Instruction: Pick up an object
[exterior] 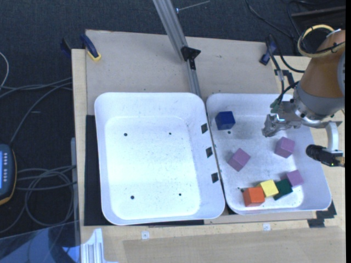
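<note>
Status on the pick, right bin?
Gripper over right bin, nothing between the fingers. Closest: purple cube, just below it. Blue cube off to its left. Nothing blocking.

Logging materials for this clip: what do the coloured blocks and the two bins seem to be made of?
The blocks, such as the blue block and orange block, look like painted wood or matte plastic: solid colours, sharp edges, no gloss. Which one is unclear. The right bin and left bin look like thin moulded white plastic, with rounded rims and speckled scuffs.

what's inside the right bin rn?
Right bin holds a blue cube, three purple blocks, plus orange, yellow and green cubes. The gripper covers the floor under it.
</note>
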`<move>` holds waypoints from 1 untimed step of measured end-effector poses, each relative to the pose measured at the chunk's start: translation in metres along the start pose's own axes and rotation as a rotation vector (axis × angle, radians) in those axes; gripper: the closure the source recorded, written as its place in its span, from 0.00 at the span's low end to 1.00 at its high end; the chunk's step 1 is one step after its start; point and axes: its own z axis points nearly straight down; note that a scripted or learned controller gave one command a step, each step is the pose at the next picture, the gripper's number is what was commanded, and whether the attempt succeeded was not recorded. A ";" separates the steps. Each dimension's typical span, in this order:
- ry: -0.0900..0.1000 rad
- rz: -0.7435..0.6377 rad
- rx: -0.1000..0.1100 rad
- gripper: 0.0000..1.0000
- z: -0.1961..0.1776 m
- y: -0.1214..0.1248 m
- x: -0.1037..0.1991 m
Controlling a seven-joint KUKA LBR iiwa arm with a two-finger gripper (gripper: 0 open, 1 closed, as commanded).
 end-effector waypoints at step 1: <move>0.000 -0.001 0.000 1.00 -0.046 0.009 0.000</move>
